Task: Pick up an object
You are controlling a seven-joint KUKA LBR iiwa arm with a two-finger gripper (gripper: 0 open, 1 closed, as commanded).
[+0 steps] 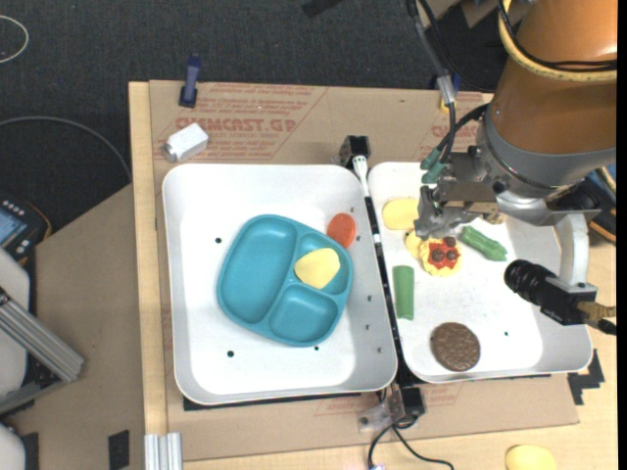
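Toy (441,256), yellow with red top, sits in right bin (549,346); your gripper (438,225) just above it, grip state unclear.

Arm: grey with an orange band, reaching in from the right, wrist pointed downward.
Gripper (438,235): low over the bench; finger spacing seemingly narrow, too dark to judge.
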